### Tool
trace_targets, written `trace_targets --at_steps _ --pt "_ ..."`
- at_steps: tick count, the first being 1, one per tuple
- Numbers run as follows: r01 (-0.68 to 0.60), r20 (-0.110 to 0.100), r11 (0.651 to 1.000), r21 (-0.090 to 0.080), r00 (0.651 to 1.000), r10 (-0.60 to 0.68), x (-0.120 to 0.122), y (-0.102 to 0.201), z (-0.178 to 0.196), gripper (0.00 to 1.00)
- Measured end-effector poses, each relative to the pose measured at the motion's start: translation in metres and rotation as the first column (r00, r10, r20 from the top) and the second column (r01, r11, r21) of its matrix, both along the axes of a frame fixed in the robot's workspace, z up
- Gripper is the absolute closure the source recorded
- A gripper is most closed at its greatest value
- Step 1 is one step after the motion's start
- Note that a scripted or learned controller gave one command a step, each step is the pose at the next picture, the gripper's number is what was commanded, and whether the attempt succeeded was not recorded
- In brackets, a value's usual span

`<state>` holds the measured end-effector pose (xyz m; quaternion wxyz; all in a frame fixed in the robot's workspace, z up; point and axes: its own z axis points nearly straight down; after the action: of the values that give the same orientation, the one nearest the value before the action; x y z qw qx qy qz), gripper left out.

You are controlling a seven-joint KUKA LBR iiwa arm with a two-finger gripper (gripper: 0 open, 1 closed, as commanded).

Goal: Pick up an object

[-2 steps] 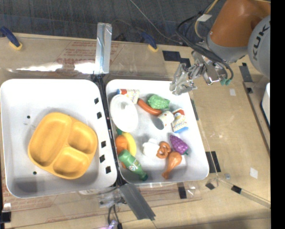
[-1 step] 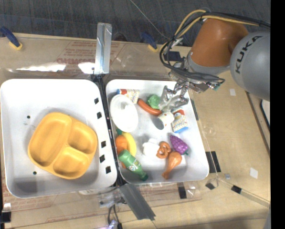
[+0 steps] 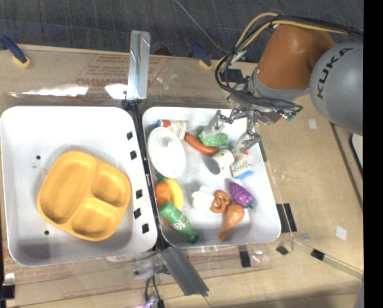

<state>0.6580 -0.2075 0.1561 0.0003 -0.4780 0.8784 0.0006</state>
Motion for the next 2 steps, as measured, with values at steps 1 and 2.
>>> trace_targets --at_steps 1,2 --pt "-0.043 0.006 0.999 -0.001 0.999 0.043 -0.073 -0.002 -0.062 0.0" --pt "0.045 0.004 0.999 -0.001 0.999 -0.045 -0.058 0.05 -0.062 0.0"
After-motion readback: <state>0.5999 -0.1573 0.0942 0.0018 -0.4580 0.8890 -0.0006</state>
